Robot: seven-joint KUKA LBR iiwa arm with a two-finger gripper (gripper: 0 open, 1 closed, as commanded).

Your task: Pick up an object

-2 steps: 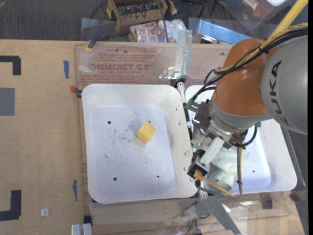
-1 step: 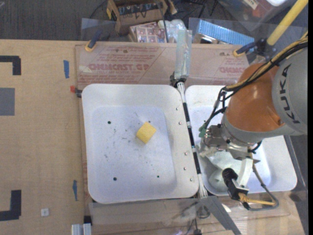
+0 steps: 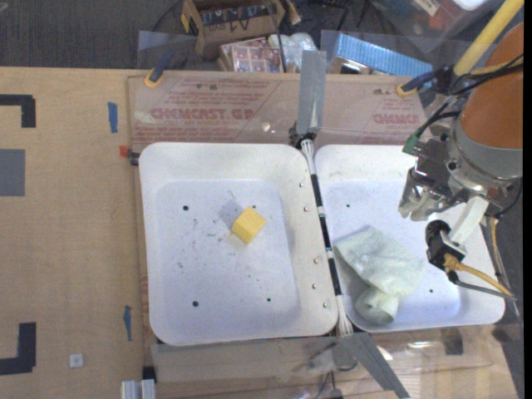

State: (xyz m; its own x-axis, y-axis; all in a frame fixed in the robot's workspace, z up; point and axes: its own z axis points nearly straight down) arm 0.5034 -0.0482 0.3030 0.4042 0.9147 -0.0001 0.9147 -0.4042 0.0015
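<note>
Closest to the lens is that pale crumpled bag, slumped in the lower part of the right bin with a rolled, tube-like end poking down toward the front wall. It looks soft and translucent, whitish-green, wrinkled all over, so I'd guess it squashes and slides rather than giving a firm edge to bite on.

What matters for the next move, as I read it: my end effector hangs over the same bin, up and to the right of the bag in the camera view, near but not touching. So the bag lies down-left of it. The bag's long axis runs diagonally, from upper left toward that rolled end at lower right.

Whether the end effector is apart or together, I honestly can't tell from this angle; nothing appears to be clamped in it.

Other candidate is the yellow block, sitting alone mid-way in the left bin, well apart from the arm. Small, solid-looking, tilted cornerwise. Bag is much nearer, so that's my pick.
</note>
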